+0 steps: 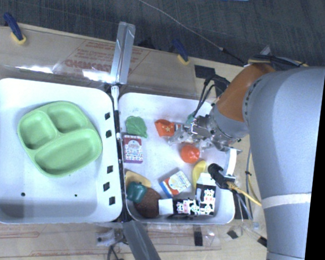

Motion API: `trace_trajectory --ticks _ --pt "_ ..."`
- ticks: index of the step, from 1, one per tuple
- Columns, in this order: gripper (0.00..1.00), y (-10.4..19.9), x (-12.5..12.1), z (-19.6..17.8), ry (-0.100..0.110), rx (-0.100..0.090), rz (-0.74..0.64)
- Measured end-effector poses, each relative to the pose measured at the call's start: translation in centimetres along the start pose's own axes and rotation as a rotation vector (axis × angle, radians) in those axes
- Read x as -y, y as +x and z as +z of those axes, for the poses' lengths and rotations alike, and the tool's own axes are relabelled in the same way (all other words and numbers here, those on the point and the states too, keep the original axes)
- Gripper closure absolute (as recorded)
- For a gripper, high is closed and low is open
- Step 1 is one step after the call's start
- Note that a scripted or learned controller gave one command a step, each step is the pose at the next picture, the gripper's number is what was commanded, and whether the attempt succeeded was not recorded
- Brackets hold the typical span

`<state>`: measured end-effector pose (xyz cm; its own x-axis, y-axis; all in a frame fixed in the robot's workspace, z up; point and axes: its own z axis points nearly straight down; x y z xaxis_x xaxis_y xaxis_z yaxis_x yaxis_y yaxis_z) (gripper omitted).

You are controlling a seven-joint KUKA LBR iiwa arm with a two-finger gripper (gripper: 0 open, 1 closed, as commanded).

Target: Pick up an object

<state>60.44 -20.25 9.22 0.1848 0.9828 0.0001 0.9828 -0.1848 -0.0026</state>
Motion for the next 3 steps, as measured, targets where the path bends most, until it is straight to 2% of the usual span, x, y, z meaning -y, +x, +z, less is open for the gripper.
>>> trace_trajectory --ticks 1,2,3 --pt "0.0 0.8 8.5 0.0 0.0 -0.003 -0.11" --pt "0.0 3.7 0.1 0.1 0.0 -0.001 0.108" --pt "0.0 3.6 6.0 0.1 0.003 0.0 0.307"
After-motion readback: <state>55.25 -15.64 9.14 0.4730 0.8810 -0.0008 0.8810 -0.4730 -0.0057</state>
